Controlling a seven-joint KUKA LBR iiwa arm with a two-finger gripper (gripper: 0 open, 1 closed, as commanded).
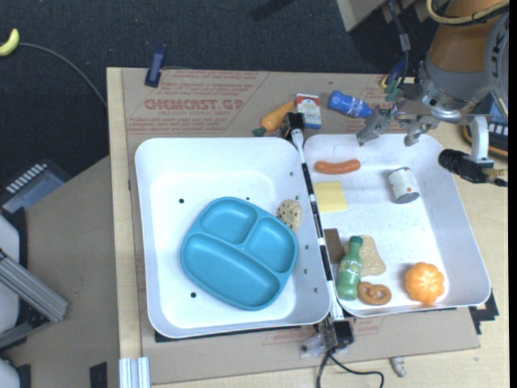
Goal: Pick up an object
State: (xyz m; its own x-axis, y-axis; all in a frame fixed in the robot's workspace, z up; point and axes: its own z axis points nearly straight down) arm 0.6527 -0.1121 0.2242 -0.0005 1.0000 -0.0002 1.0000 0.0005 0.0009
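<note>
Gripper (393, 127) hangs over the far rim of the right bin (460, 204), fingers spread apart w/ nothing between them. Pickable stuff all sits in that bin: a sausage (337, 166) nearest, just below the gripper; a small silver can (401, 184) a bit to the right of it; a yellow cheese slice (329, 196); then a green bottle (350, 267), pretzel (375, 293) and orange (424, 283) at the near end. Left bin (161, 168) has a blue divided plate (239, 251) and a cookie (289, 212). To do this well, I'd say go for the sausage or can: both lie apart from neighbours. Centre over it, turn the fingers across the sausage's narrow width, drop straight down, close firmly, lift slowly. Bottle/pretzel cluster looks too crowded for a clean grab.
</note>
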